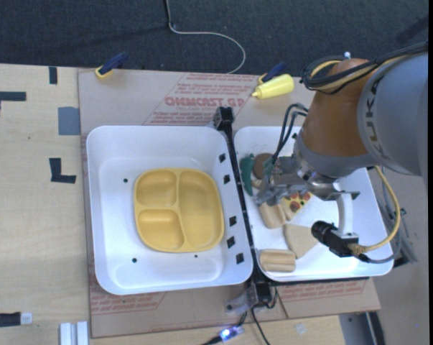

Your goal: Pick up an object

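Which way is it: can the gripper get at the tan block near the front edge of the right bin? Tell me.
Probably yes. The tan block lies uncovered in the right bin, apart from the wedge beside it, and the gripper hangs over that same bin with nothing between them.

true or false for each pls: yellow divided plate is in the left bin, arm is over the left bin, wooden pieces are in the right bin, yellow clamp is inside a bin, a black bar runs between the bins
1. The yellow divided plate lies in the left bin. True.
2. The arm is over the left bin. False: it hangs over the right bin.
3. Wooden pieces lie in the right bin. True.
4. The yellow clamp is inside a bin. False: it sits on the cardboard behind the bins.
5. A black bar runs between the bins. True.
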